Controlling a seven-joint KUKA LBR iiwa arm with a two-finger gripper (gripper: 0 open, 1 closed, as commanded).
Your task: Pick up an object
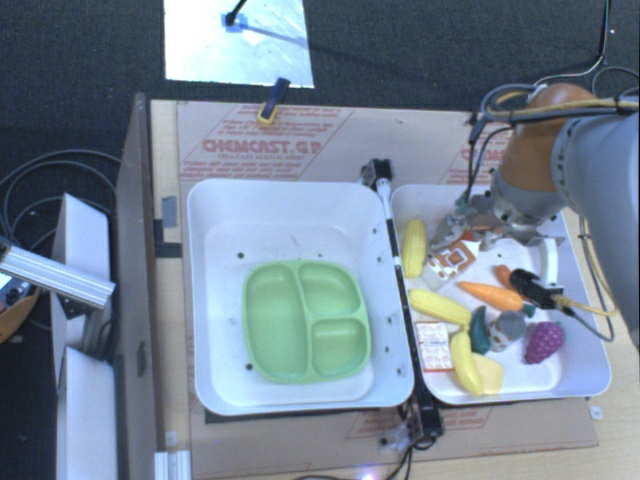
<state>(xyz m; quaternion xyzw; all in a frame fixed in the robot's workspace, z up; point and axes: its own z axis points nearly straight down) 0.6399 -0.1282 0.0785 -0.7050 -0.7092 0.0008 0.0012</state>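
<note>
My gripper hangs low over the back of the right bin, on the grey arm with its orange band. Just below and left of it lies a small orange and white carton. Around it are a yellow corn cob, an orange carrot, a yellow banana, a yellow fruit, purple grapes, a dark green piece and a grey piece. I see nothing between the gripper and any of them that shows a hold.
The left bin holds a green divided tray. A red and white card lies flat at the right bin's left side. A black divider rail runs between the bins. Both stand on cardboard.
</note>
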